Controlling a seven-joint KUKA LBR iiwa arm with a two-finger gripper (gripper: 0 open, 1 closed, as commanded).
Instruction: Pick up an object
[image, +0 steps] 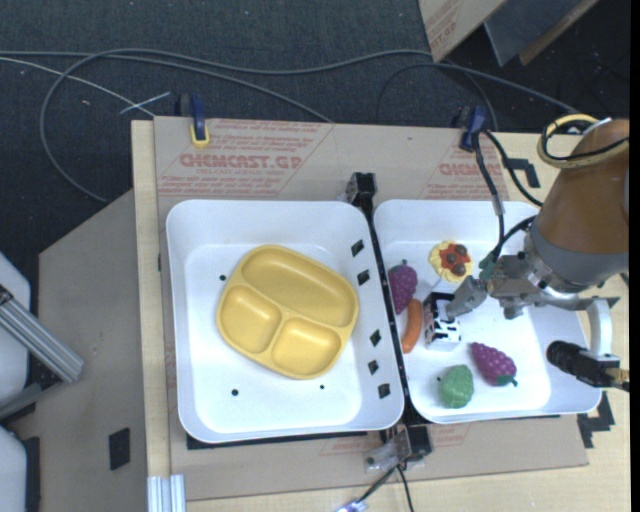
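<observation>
My gripper (447, 318) is down in the right bin (520, 215), low over a small black-and-white object (443, 331) near the bin's left wall. Cannot tell from this angle how the gripper is set, or whether anything is caught in it. Just left of that object lies an orange carrot (411, 325), with a purple grape bunch (402, 284) above it. A yellow-and-red piece (451, 259) sits toward the back. A second purple grape bunch (493, 362) and a green item (456, 386) lie toward the front. Left bin (190, 300) holds a yellow divided plate (287, 311). Both bins sit on the worktop (260, 150).
</observation>
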